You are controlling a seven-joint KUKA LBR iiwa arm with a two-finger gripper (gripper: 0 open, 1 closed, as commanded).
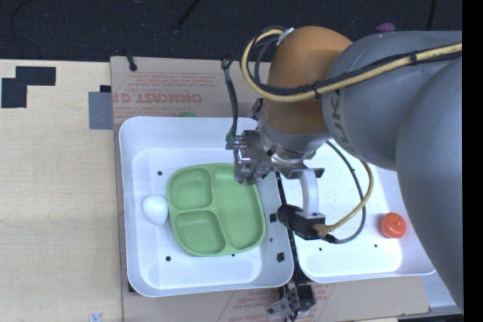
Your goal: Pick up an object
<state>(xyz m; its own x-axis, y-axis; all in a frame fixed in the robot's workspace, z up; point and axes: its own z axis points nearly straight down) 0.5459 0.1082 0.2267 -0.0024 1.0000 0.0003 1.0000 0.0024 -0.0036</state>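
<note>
A green divided plate [215, 211] lies in the left bin [130, 237], with three compartments. A small white egg-shaped object [155, 208] rests just left of the plate, touching its rim. A small orange object [392, 225] sits in the right bin [355, 262] near its right side. My gripper [246, 168] hangs low over the plate's upper right rim, under the orange band of the arm. Nothing can be made out held in it.
The big grey arm covers most of the right bin and the wall between the bins. Cables and a black fitting [303, 222] hang off the wrist above that wall. Cardboard [166, 90] lies under both bins, and pale bench runs to the left.
</note>
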